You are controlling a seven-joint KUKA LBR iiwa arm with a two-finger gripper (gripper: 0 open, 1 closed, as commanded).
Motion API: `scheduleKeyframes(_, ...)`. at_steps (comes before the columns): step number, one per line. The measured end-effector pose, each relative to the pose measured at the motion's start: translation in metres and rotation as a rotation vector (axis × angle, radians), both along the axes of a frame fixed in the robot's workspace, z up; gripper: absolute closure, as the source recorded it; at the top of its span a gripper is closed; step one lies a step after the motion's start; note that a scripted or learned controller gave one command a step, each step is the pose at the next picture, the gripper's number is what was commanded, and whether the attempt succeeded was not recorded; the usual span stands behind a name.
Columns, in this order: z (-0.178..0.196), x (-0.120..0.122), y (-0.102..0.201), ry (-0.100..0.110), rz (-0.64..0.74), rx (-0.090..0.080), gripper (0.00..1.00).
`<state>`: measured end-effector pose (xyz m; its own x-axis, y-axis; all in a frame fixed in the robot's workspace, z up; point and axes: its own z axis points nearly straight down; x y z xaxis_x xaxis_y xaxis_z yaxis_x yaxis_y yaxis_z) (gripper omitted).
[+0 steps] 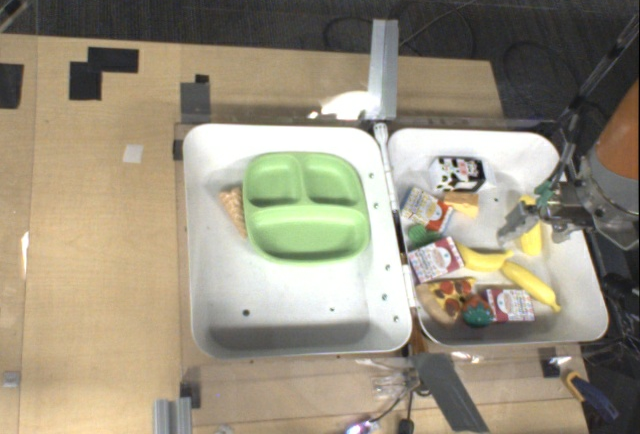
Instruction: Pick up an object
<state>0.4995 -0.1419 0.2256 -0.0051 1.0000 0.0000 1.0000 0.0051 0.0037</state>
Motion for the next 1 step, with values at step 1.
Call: scheduleKeyframes(1, -0.1219, -0.0046, -0.0325, 0.002, -0.092, 0.001, 0.0)
